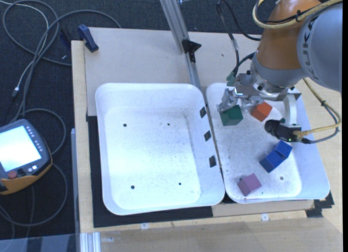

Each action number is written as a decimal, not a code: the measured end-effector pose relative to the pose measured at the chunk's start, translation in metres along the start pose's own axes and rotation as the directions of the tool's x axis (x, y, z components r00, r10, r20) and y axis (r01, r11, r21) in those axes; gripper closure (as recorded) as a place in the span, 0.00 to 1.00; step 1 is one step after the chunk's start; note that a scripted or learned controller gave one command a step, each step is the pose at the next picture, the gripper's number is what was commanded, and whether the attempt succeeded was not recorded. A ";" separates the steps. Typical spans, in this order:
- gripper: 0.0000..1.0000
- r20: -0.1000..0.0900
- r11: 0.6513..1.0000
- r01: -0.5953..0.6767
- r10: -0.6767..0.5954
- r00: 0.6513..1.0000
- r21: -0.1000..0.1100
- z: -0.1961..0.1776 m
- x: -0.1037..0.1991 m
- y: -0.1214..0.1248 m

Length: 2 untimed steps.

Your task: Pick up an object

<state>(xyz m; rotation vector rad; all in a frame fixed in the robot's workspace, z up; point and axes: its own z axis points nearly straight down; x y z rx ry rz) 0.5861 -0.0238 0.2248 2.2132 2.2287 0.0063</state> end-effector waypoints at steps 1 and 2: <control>1.00 -0.001 1.000 0.003 -0.003 1.000 0.002 0.027 0.078 0.049; 1.00 0.003 1.000 -0.010 0.010 1.000 0.008 0.025 0.045 0.030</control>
